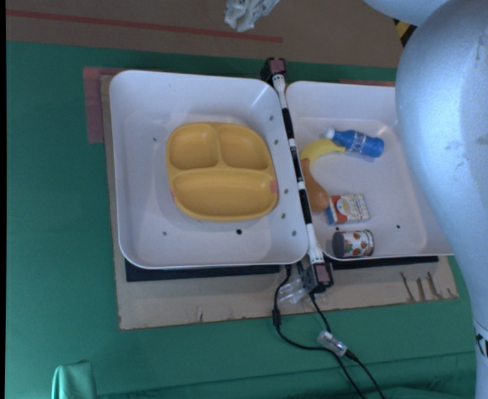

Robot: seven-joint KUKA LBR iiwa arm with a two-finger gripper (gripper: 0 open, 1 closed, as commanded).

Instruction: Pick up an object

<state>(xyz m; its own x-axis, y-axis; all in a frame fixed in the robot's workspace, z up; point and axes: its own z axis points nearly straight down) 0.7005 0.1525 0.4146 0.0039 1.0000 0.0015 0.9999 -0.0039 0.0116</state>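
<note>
White end effector [252, 2] hangs above the bins' far edge, touching nothing; its opening cannot be told.

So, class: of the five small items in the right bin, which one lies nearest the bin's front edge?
The small can with the red-and-white label: it lies below the little box, carrot, banana and blue bottle.

- On the grey arm [451, 140], at the lower right edge, black letters on a white band — "KU", cut off by the frame.
- The blue bottle [357, 142], the small box [348, 208] and the can [353, 243] carry printed labels — too small to read.
</note>
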